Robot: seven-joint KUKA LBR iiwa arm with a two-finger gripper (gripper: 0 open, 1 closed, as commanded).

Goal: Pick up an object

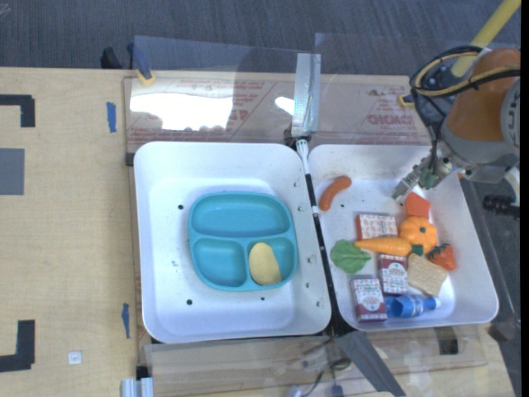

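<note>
The right bin [479,304] holds a jumble of toy food. A reddish sausage [334,192] lies at its far left. A carrot [383,244], a small orange pumpkin [420,232] and an orange-red piece [417,205] lie in the middle. Nearer the front are a green leaf [350,255], red-and-white cartons [376,224], a cracker [426,275], a red tomato [444,256] and a blue bottle [412,306]. My gripper [405,190] hangs low over the bin's far right part, just above and beside the orange-red piece. I see nothing held in it.
The left bin [157,304] holds a blue divided plate [240,238] with a yellow lemon-like item [264,264] in its front right compartment. A clear panel with a metal post [307,93] stands behind the bins. Cables [446,73] loop above the wrist at the upper right.
</note>
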